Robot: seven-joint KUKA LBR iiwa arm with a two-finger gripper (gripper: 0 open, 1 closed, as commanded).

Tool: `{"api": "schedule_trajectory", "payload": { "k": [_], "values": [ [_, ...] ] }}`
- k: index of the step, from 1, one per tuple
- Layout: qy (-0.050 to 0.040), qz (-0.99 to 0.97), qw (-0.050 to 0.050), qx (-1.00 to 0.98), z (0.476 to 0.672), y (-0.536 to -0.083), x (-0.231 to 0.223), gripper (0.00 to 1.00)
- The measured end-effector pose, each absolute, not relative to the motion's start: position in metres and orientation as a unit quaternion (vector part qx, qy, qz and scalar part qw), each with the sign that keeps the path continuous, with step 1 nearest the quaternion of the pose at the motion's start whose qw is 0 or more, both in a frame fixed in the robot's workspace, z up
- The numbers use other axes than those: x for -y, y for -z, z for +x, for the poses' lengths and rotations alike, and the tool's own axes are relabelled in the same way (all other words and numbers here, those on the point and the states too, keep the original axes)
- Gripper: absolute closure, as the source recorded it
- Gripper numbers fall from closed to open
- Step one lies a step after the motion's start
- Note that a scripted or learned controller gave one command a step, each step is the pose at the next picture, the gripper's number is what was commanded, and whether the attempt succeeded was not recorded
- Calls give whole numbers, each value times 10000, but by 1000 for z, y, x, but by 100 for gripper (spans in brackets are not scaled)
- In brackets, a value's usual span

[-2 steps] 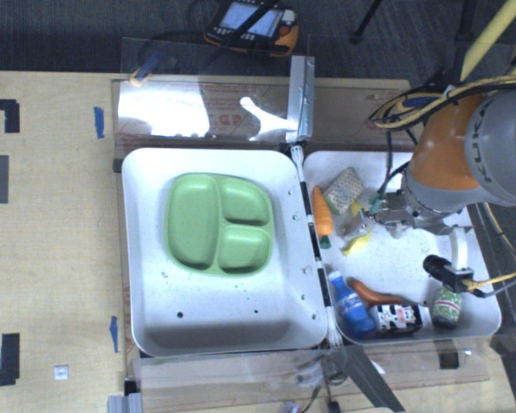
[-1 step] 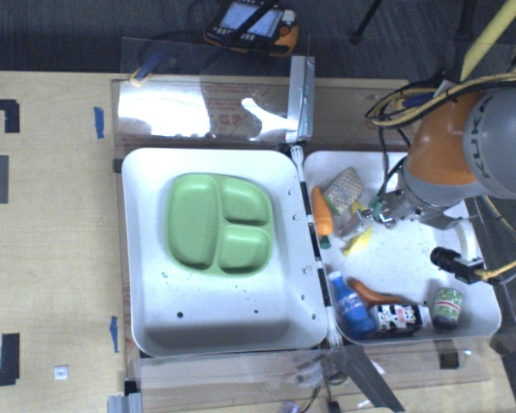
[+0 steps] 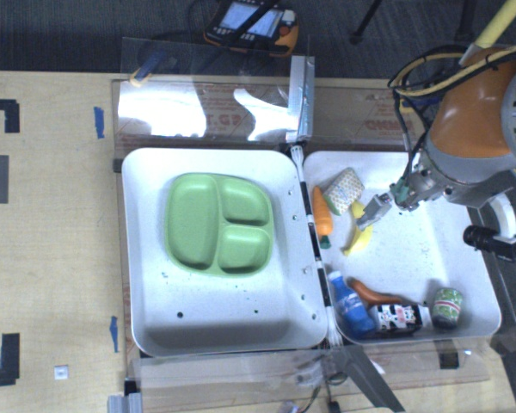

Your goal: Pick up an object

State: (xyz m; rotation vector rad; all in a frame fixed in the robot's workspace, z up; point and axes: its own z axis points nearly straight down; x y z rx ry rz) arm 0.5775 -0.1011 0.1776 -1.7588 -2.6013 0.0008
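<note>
Since the gripper [image 3: 371, 212] is angled low into the right bin [image 3: 430, 256], the yellow banana [image 3: 356, 233] just beneath is prob. targeted; pincer state can't be told, nothing seen clamped.

Left bin [image 3: 146, 256] holds a divided tray [image 3: 217, 222] at centre. Right bin [image 3: 482, 308] holds a carrot [image 3: 322, 211], pouch [image 3: 344, 188] and banana [image 3: 358, 231] at 10 o'clock; bottles [image 3: 387, 317] and a can [image 3: 447, 306] lie along 6 o'clock.

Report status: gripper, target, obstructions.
Gripper low in right bin, over the banana, holding nothing seen. Carrot and mesh ball crowd its left.
</note>
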Motion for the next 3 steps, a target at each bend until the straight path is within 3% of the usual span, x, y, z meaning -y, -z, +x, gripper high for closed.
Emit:
{"api": "schedule_trajectory", "payload": {
  "k": [1,2,3],
  "values": [
    [9,-5320,-5,8467,614,-86,112,0],
    [18,-5334,-16,8459,615,-95,113,100],
    [-8,-5481,14,8364,625,-182,37,100]
  ]
}}
